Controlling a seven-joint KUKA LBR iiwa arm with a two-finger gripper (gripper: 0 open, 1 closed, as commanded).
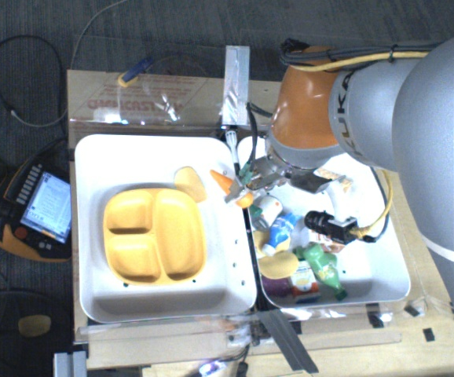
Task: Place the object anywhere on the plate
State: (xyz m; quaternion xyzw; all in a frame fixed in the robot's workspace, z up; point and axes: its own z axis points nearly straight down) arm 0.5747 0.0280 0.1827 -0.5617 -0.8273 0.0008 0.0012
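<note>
- Even, bright overhead light; the dark floor (211, 14) stays dim.
- The white bins (93, 289) are nearly blown out, and their rims lose detail.
- Soft sheen on the yellow plate (155, 234).
- Shadows are short and faint.
- The picture is slightly soft and grainy, and small objects are blurred.

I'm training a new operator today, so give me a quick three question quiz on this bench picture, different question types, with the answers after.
1. True or false: the yellow plate lies in the left bin.
2. Multiple choice: which lies nearest the right bin's front edge? A) green bottle B) orange carrot-like piece C) plate
3. Short answer: how many compartments does the plate have?

Key
1. True.
2. A.
3. Three: two smaller ones on its left, one longer on its right.
</note>
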